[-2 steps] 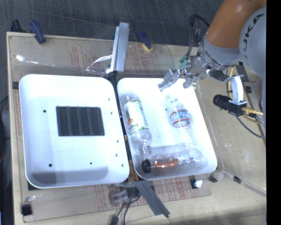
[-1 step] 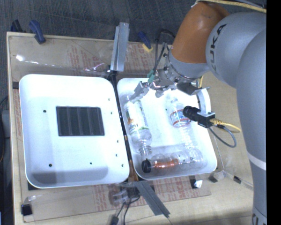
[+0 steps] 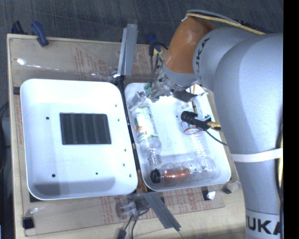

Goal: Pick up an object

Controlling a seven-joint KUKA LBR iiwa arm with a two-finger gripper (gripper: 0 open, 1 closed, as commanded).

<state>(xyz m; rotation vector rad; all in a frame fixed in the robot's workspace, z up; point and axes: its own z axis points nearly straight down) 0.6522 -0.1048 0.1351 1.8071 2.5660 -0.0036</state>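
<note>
Gripper (image 3: 154,91) low at far corner of right white bin (image 3: 220,156); finger state unreadable. Clear plastic bottle with white label (image 3: 144,129) just below-left, long axis running toward near rim.

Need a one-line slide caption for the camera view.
Grey KUKA arm reaches into the right white bin holding three clear plastic bottles; left white bin bears a dark ribbed panel.

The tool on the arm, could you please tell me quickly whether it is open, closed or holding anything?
Tool: it cannot be told; it sits low over the right bin's far corner, near a clear bottle.
</note>
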